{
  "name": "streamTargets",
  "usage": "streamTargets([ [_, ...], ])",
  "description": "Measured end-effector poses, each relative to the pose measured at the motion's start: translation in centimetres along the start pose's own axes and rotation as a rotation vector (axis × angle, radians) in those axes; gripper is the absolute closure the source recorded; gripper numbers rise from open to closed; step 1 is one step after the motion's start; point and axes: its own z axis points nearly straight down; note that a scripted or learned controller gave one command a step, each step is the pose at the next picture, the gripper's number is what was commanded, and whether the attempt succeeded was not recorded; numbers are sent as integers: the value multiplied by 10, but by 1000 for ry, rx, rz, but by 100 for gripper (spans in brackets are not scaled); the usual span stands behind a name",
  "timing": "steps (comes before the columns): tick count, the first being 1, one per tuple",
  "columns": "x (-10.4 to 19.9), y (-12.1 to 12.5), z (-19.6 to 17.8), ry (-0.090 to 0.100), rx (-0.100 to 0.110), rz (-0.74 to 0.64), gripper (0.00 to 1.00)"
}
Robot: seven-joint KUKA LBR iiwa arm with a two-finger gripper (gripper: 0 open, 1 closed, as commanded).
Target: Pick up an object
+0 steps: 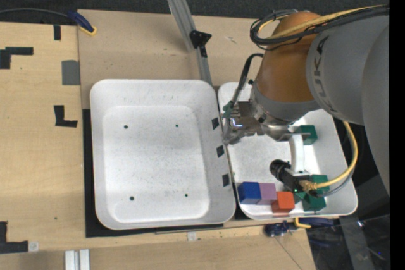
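Tool [235, 129] hangs over right bin [342, 202]; grip state unclear; blue block [250, 192] square-on.

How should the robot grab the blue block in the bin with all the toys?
Probably from straight above, pinching the blue block across its near and far faces. Its left side sits close to the right bin's wall and the purple block touches its right side, so fingers would likely fit poorly there.
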Motion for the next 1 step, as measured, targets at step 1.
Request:
streamTargets([
  [1,61,8,-4,1,-1,-1,100],
])
